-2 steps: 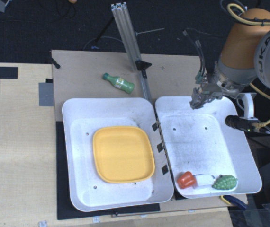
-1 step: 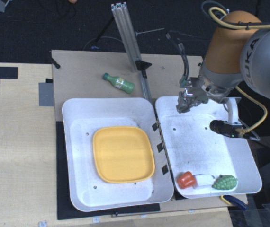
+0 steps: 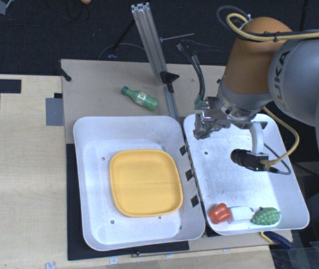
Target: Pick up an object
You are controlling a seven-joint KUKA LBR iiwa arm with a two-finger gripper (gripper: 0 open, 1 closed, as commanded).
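Red and green toy pieces are lying at the lower edge of the right bin point(image 3: 294, 206), in the lower right of the frame: a small red pepper-like toy point(image 3: 220, 212), a white piece point(image 3: 241, 212) just beside it, and a knobbly green toy point(image 3: 266, 216) that looks like a bunch of grapes. Any of them looks light, stiff and somewhat slick, so taking hold across the narrow middle would likely be safest. Higher up in that bin's upper left corner, the pincer point(image 3: 205, 123) is hanging well apart from them; whether it is apart or together I cannot tell. To the left, a yellow plate point(image 3: 146, 182) is resting in the left bin point(image 3: 92, 133). Beyond the bins, a green bottle point(image 3: 140, 98) is lying on the worktop point(image 3: 92, 88).
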